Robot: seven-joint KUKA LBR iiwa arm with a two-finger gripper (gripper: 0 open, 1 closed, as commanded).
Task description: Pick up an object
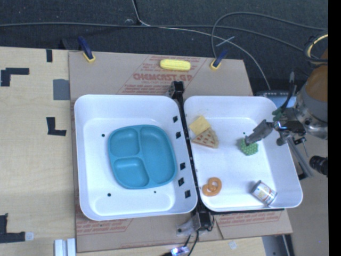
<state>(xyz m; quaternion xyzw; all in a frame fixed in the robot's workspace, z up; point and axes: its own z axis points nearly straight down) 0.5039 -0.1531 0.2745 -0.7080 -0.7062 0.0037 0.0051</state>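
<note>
The right bin (pixel 234 103) holds a green knobbly object (pixel 249 147), a yellow cheese block (pixel 200 125) resting beside a tan waffle-patterned wedge (pixel 206 138), an orange pretzel (pixel 212 186) and a silver can (pixel 263 192) on its side. My gripper (pixel 254 136) reaches in from the right, its dark fingers angled down-left, with their tips right above the green object and touching or nearly touching it. Whether the green object is between the fingers is not visible.
The left bin (pixel 85 143) holds a blue divided plate (pixel 141 156). A yellow corn cob (pixel 175 65) lies on the cardboard behind the bins. Two blue-and-yellow clamps (pixel 85 50) pin the cardboard's far edge. Cables run across the dark backdrop.
</note>
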